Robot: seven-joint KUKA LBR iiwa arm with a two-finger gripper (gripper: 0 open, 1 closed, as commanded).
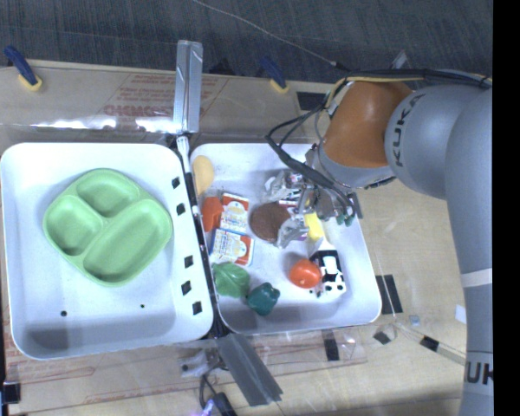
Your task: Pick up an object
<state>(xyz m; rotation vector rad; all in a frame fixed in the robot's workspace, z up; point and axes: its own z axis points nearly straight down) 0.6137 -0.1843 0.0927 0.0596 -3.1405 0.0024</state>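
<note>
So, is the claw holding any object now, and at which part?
It cannot be told: the claw is low in the right bin, beside the yellow toy and the brown disc.

green divided plate (108,224), orange ball (305,273), black-and-white cow-patterned toy (331,272)

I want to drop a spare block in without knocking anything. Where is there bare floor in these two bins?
Left white bin: bare floor in front of the green divided plate, along the near wall, and in its far corners. Right white bin: crowded; the brown round object, orange ball and dark green block leave narrow gaps. The gripper hangs there.
</note>
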